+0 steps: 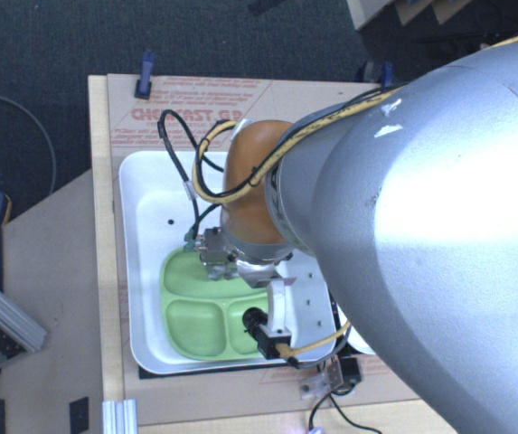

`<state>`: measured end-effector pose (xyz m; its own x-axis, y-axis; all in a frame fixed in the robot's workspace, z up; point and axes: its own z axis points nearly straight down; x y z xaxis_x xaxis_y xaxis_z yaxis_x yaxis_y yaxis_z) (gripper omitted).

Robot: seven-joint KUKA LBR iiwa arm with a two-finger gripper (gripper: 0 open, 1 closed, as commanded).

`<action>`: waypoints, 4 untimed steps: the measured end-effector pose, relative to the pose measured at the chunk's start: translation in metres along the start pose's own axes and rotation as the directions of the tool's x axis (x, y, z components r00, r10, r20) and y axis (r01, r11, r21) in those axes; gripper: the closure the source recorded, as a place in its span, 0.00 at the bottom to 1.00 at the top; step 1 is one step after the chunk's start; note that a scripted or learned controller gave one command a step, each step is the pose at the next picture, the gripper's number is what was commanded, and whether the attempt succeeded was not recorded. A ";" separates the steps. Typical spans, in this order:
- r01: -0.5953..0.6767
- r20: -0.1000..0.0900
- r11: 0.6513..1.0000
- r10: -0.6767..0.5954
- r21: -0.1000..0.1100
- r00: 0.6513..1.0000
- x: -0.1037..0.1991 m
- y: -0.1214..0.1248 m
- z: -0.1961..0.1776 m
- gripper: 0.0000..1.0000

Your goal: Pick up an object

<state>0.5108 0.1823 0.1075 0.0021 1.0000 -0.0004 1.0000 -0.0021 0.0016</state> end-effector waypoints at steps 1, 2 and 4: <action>0.004 0.001 1.000 -0.004 -0.003 1.000 0.043 -0.032 0.007 1.00; 0.000 -0.004 1.000 0.000 0.009 1.000 0.013 0.050 0.020 1.00; -0.002 -0.001 1.000 0.002 0.009 1.000 -0.027 0.057 0.026 1.00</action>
